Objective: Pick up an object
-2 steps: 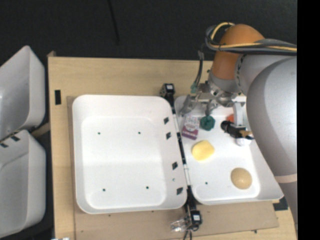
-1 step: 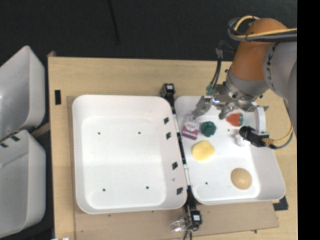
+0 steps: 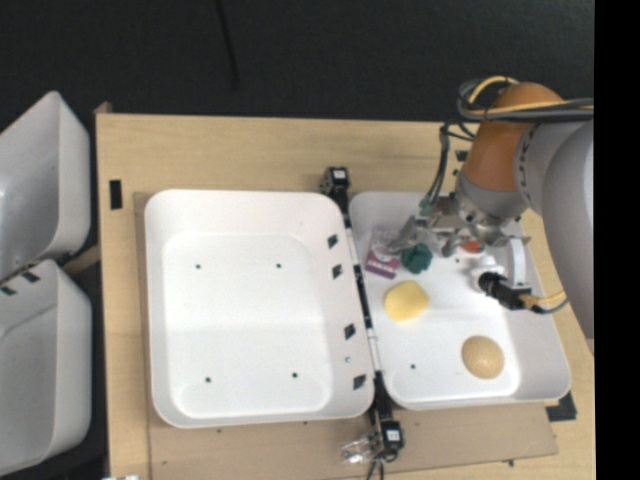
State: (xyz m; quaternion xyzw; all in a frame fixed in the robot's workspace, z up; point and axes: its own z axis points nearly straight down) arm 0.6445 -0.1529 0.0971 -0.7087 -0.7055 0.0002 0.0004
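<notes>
The small dark-green rounded object [image 3: 417, 259] sits in the upper part of the right-hand shallow white bin [image 3: 530, 373], and the claw [image 3: 432, 236] hangs right over it, its tip just above and to the right of the green piece; whether the two touch is hard to say, and whether the claw is spread or closed I cannot tell from this slant; nothing is plainly caught in it; the green piece looks roughly round with no clear long axis, so the coming move turns, I judge, on a short drop down and slightly left rather than any twist; just left of it lies a small purple-and-white packet [image 3: 381, 259], close enough to get in the way; below sits a pale yellow rounded lump [image 3: 406, 302], and well apart toward the lower right corner a tan egg-shaped ball [image 3: 482, 356]; the grey arm with its orange band [image 3: 497, 153] reaches in from the right, cables trailing; the left-hand shallow white bin [image 3: 160, 298] lies alongside, the two joined along the middle; both rest on the pale wooden bench [image 3: 250, 148], with dark floor beyond.
</notes>
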